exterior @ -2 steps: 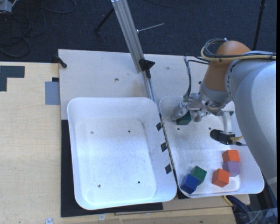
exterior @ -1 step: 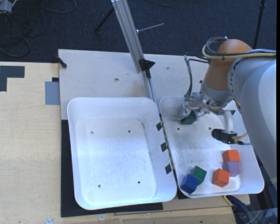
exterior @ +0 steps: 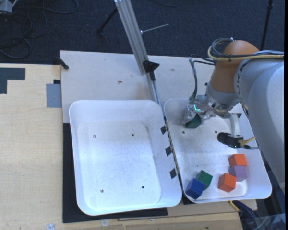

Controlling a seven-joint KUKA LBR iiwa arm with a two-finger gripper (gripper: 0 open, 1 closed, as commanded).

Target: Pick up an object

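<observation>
Grey arm [exterior: 259, 80] over right bin [exterior: 206, 150]; end effector [exterior: 196, 116] clamped on dark green block [exterior: 194, 122], upper left of bin. Five blocks lie along bin's near edge.

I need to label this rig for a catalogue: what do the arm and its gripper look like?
The arm is a thick, rounded, light grey casing with a glossy orange band above the wrist. Thin dark cables loop beside the wrist. The small metal gripper shows a tiny teal light.
</observation>
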